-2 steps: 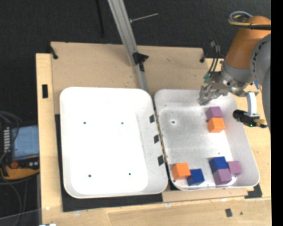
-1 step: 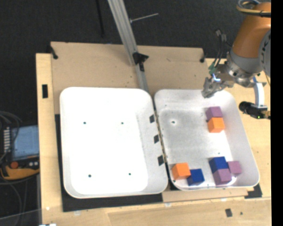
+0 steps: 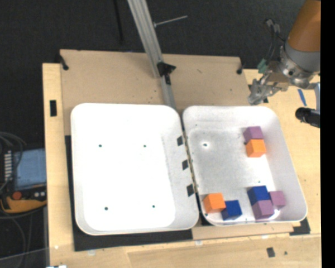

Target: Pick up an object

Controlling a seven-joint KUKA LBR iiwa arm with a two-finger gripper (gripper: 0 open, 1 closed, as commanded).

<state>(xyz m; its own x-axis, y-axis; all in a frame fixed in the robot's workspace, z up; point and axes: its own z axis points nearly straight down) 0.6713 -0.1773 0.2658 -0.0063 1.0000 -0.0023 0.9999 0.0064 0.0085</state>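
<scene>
My gripper (image 3: 259, 94) hangs above the far right corner of the right bin (image 3: 229, 166), outside its rim, with nothing seen between its fingers. Inside that bin a purple block (image 3: 253, 133) touches an orange block (image 3: 255, 147) near the far right side. At the near edge lie an orange block (image 3: 214, 201) and a blue block (image 3: 231, 210) side by side. Further right sit a blue block (image 3: 258, 195), a purple block (image 3: 263, 208) and a smaller purple block (image 3: 278, 199), packed close together.
The left bin (image 3: 128, 166) lies beside the right one, joined at a clipped divider (image 3: 185, 163). A slanted metal rail (image 3: 151, 38) runs from the top toward the bins' far middle. A pendant and cables (image 3: 17, 177) lie off the bench's left.
</scene>
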